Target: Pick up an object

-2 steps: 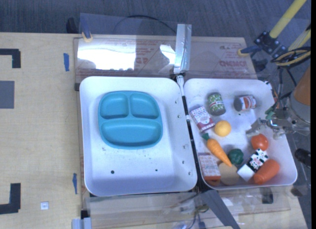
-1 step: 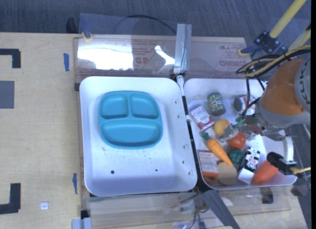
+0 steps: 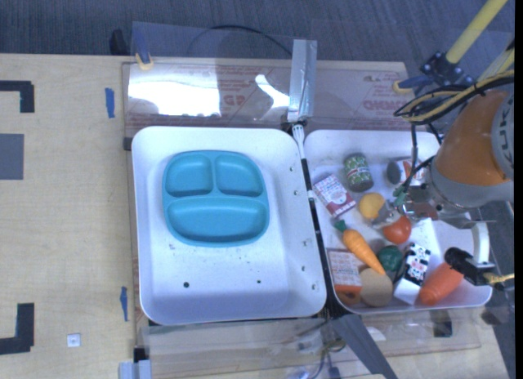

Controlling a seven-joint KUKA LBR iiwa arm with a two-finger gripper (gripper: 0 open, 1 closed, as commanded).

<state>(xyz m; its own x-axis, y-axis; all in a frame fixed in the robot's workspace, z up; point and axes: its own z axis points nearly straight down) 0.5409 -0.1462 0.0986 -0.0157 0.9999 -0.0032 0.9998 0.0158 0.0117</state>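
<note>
The right bin [image 3: 327,142] holds several toy foods. Among them are a green can [image 3: 357,171], a red and white carton [image 3: 333,193], a yellow lemon [image 3: 372,205], a red tomato [image 3: 398,229] and a carrot [image 3: 362,248]. Near the front wall lie a dark green piece [image 3: 391,257], a black and white piece [image 3: 417,264], an orange piece [image 3: 440,283], a beige piece [image 3: 377,287] and a small printed box [image 3: 343,267]. My gripper [image 3: 411,202] hangs low over the bin's right side, just above the tomato and right of the lemon. The arm hides the bin's right wall.
The left bin [image 3: 155,230] holds a blue divided plate [image 3: 216,196]. A metal divider post [image 3: 301,79] stands behind the seam between the bins. Yellow and black cables [image 3: 445,83] hang at the back right. Wooden bench [image 3: 57,206] spreads to the left.
</note>
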